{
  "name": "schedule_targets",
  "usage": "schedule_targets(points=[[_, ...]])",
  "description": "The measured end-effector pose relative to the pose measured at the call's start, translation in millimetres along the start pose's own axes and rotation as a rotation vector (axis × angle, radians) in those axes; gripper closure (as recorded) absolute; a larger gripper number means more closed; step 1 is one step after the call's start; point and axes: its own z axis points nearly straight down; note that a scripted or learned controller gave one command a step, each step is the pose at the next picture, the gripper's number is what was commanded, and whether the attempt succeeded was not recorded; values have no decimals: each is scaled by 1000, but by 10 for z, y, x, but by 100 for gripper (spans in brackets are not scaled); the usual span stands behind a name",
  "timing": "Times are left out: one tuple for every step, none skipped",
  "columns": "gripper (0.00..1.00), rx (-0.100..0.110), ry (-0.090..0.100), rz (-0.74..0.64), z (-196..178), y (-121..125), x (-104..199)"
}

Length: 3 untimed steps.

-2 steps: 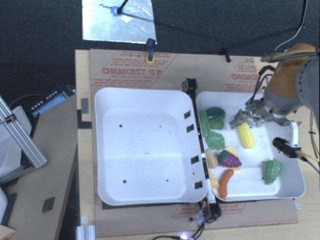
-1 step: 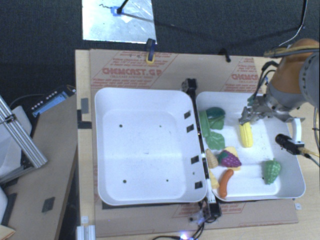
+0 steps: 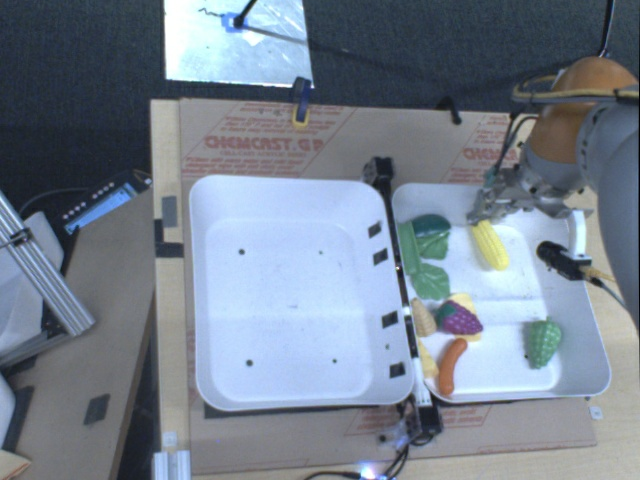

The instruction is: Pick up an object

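Observation:
My gripper hangs over the back of the right bin, at the upper end of a yellow corn cob that lies on the bin floor. I cannot tell whether it touches the cob. To the left of the corn are a dark green vegetable and a green leafy piece. Nearer the front lie a purple bunch of grapes, an orange-red sausage-shaped toy and a bumpy green toy.
The left bin stands beside the right one, with black clips along the shared edge. A long green piece and a small pale cob lie against the right bin's left wall. The arm comes in from the upper right.

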Motion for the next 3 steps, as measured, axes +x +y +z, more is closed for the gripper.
schedule_targets(points=[[100,6,-2,6,-1285,-2,-345],[100,18,4,6,-1404,-208,-322],[100,16,4,5,-2154,-704,-97]])
